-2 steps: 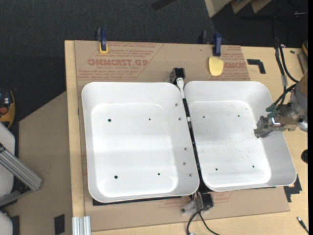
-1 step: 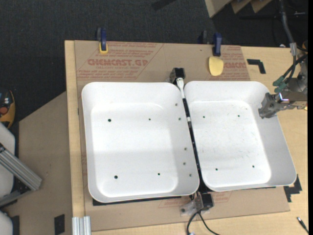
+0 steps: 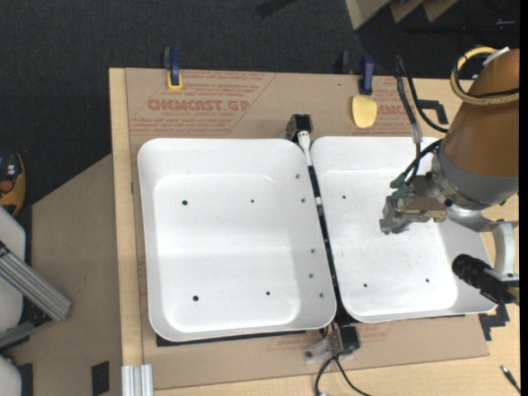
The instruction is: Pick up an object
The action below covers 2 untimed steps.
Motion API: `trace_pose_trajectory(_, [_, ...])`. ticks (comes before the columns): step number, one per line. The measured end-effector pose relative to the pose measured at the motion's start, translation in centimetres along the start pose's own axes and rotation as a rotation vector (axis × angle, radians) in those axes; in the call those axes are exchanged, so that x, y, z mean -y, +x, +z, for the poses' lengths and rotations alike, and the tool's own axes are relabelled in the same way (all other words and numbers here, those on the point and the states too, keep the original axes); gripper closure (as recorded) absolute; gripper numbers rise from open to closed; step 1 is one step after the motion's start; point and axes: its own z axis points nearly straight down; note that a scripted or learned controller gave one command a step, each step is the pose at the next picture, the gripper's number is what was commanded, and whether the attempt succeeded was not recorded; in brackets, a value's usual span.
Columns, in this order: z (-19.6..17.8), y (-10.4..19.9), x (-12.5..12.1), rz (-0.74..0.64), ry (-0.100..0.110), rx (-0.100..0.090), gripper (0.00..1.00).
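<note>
- White plastic: two shallow bins side by side on a brown cardboard-covered tabletop [image 3: 132, 246]; left white bin [image 3: 227, 238], right white bin [image 3: 371, 262].
- Both bins show bare floors with small dark dots; no object to pick up is visible in either.
- Grey two-finger gripper [image 3: 398, 217] over the right bin's upper right part; arm with orange band [image 3: 491, 114] above it.
- Fingers: cannot tell whether apart or together; nothing seen between them.
- Two blue clamps [image 3: 172, 58] on the far edge; one yellow tag [image 3: 364, 110] near the right one.
</note>
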Motion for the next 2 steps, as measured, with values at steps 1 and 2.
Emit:
trace_pose_trajectory(1, [-12.5,4.5,0.0,-0.001,-0.023,0.002,1.0])
trace_pose_trajectory(2, [-2.6,7.3,-6.6,0.002,-0.009,0.002,1.0])
